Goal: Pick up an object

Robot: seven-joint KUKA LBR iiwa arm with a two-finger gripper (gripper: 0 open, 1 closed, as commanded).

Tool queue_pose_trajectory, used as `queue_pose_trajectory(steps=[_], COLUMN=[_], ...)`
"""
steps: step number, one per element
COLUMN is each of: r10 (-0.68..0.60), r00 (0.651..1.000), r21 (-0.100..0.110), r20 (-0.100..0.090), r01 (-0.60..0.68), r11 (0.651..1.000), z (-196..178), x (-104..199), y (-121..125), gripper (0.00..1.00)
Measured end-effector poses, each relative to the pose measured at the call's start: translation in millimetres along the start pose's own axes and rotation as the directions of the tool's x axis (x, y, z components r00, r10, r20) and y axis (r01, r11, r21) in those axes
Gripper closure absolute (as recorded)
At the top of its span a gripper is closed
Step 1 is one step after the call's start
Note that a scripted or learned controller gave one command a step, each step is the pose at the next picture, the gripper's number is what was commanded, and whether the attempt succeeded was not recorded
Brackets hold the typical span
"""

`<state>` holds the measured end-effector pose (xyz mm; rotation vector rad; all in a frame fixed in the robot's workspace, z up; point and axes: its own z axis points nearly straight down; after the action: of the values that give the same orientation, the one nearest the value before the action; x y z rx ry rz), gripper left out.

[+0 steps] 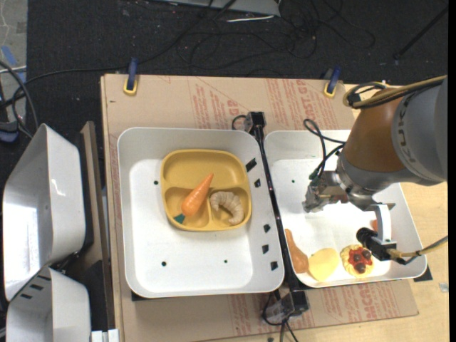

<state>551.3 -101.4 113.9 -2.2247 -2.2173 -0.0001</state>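
Overhead, the arm [399,141] reaches into the right bin [299,148]. The left bin [142,262] bears a yellow divided plate [178,166] containing a carrot [197,194] and a shrimp [228,205]. The gripper [317,198] hangs over the right bin's bare floor. Near that bin's front wall lie a yellow disc [323,263], a topped pastry [358,259] and an orange strip [295,251], all apart from the gripper.

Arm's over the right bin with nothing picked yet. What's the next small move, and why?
Probably shift the claw toward the near edge of the right bin, over the yellow round piece, then descend. The food toys lie along that edge, and the claw sits short of them.
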Motion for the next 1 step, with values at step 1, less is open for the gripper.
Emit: queue_pose_trajectory(steps=[1], r10=[-0.003], r00=[1.0], r21=[-0.006], r20=[0.002], r01=[0.003], r11=[1.0], z=[-61.0], x=[-7.1], y=[2.8], gripper=[1.0])
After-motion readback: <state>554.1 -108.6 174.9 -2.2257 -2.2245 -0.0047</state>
